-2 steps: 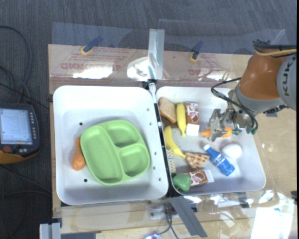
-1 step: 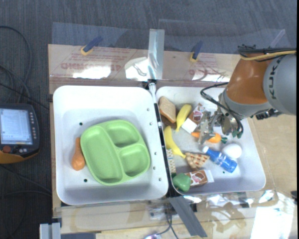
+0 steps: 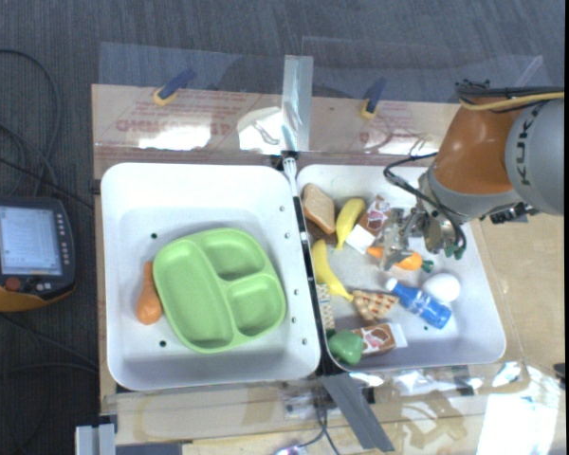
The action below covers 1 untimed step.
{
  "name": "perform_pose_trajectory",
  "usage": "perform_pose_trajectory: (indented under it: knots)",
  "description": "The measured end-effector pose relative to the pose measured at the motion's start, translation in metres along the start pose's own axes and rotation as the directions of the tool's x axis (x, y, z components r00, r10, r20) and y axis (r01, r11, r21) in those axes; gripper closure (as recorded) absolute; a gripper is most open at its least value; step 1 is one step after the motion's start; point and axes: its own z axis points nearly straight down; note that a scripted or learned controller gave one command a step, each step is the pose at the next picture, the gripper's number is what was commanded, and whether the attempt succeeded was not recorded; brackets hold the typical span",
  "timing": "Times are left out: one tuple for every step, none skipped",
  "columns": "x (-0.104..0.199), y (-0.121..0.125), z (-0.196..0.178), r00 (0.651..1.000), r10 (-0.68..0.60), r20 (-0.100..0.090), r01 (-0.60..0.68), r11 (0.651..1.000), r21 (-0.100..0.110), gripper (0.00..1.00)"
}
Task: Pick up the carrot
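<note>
- The carrot (image 3: pixel 149 296) lies in the left bin (image 3: pixel 123 192), tucked against the left edge of the green divided plate (image 3: pixel 220 289).
- Its long axis runs nearly up and down the view; the thicker, rounded end points toward the bin's near edge.
- The hand (image 3: pixel 399 250) hangs low in the right bin (image 3: pixel 474 330), among a banana (image 3: pixel 349 219), a small orange piece (image 3: pixel 409 263) and a blue bottle (image 3: pixel 423 304).
- Whether the hand is open or closed cannot be told.
</note>
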Motion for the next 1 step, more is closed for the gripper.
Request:
perform_pose_trajectory:
  knots:
    - [0.0181, 0.072, -0.1035, 0.999, -0.046, 0.001, 0.046, 0.999, -0.009, 1.0]
